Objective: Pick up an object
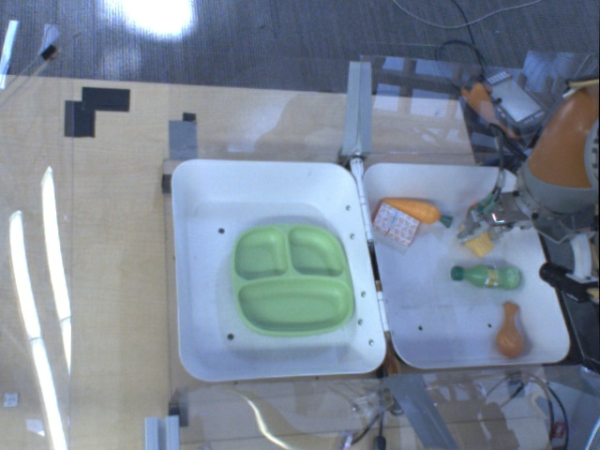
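Observation:
In the right bin (441,340), an orange carrot (412,211) lies at the back, with a small red-and-white patterned box (395,225) touching its near side. A green bottle (487,276) lies on its side toward the right wall. A brown-orange drumstick-shaped toy (510,331) rests in the near right corner. A small yellow piece (480,245) sits just under my gripper (484,220), which hangs low over the back right of this bin. The grey arm with its orange band (565,148) comes in from the right.
The left bin (202,279) holds a light green divided plate (292,279) in its middle. A metal divider (357,111) runs back from between the two bins. Cables and clutter (502,97) lie behind the right bin.

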Robot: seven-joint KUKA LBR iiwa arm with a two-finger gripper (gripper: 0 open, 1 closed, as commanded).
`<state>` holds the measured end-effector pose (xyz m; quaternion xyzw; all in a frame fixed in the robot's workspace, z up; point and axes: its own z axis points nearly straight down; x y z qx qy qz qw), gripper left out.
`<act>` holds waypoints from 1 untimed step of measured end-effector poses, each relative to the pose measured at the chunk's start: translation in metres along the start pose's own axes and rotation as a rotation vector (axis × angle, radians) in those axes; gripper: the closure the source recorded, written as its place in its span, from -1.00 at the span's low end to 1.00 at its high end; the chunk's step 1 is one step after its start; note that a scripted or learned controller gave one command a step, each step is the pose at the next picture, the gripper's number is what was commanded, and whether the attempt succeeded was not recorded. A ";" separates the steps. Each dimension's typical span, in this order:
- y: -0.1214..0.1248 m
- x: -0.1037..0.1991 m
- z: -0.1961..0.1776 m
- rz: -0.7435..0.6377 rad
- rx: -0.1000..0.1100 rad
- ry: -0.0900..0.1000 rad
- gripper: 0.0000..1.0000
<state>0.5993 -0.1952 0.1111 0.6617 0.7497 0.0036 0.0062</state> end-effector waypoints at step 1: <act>0.069 0.018 -0.097 -0.041 0.003 0.001 1.00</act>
